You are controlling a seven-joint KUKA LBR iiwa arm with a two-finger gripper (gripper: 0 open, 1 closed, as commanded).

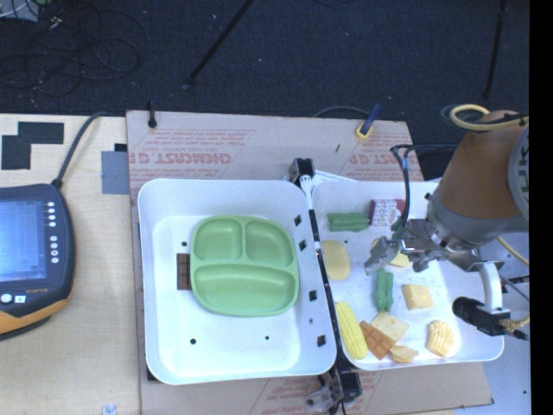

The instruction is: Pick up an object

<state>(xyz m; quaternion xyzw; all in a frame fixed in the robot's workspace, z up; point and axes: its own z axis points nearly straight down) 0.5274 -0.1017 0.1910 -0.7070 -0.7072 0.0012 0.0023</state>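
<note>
So the right-hand shallow white plastic bin [484, 353] is full of little toy food pieces: a ridged yellow plastic corn cob [350, 329], a smooth green pickle-shaped piece [383, 290], a longer green bean-looking one [348, 222], a pale yellow rounded lump [336, 260], a couple of blocky cheese-yellow cubes [418, 296], and an orange wedge [376, 340]. The metal two-finger gripper [386, 253] hangs low over that pile, just above the pickle piece, and honestly I can't tell if its jaws are spread or pinched. The left white bin [164, 335] holds a glossy light-green three-compartment tray [244, 264]; everything sits on taped brown cardboard [225, 150].
</note>
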